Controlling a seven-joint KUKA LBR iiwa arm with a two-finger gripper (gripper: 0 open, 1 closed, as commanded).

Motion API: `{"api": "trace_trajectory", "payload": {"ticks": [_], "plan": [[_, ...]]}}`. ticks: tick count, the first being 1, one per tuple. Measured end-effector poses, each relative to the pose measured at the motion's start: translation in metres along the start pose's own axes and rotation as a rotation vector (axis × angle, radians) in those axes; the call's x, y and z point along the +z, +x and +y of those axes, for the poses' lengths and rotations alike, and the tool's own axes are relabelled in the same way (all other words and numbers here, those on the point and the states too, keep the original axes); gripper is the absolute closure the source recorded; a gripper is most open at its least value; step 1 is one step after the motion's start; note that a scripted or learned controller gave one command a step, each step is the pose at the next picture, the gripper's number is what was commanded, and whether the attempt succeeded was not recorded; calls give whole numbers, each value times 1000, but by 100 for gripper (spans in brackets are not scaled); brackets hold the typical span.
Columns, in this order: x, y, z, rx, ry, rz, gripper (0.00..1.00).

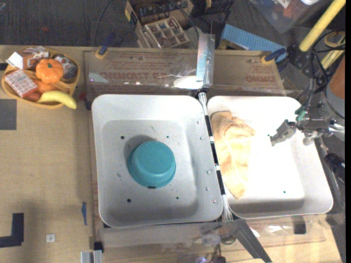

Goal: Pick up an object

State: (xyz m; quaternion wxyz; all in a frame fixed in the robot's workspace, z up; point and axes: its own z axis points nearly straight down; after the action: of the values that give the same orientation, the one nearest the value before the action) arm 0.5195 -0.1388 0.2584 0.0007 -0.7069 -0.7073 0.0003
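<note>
We see the gripper (281,133) over the right bin (315,201), near that bin's right edge and toward its back half. Its fingers (276,138) point left across the white floor of the bin; we cannot tell whether they are open or closed, and we see nothing between them. Behind them the grey wrist runs off toward the right edge of the tabletop (44,169).

Left of the fingers, and apart from them, a crumpled tan cloth (233,149) lies in the same bin. It stretches along the bin's left wall from near the back left corner down toward the front, touching or nearly touching that wall.

In the left bin (104,119) a teal bowl (152,163) sits upside down near the middle of the floor, a little toward the front, well apart from the cloth and the gripper.

Further out, at the back left corner of the tabletop, a basket (11,84) holds toy food: a small orange pumpkin (49,70), a banana (57,97) along its front rim and some small boxes. A strip of cardboard (137,73) runs along the back edge behind both bins.
</note>
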Motion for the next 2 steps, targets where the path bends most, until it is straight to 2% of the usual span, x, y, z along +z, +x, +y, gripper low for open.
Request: {"api": "trace_trajectory", "payload": {"ticks": [1, 2], "plan": [[51, 7, 84, 59, -4, -2, 0], [154, -3, 85, 392, 2, 1, 0]]}}
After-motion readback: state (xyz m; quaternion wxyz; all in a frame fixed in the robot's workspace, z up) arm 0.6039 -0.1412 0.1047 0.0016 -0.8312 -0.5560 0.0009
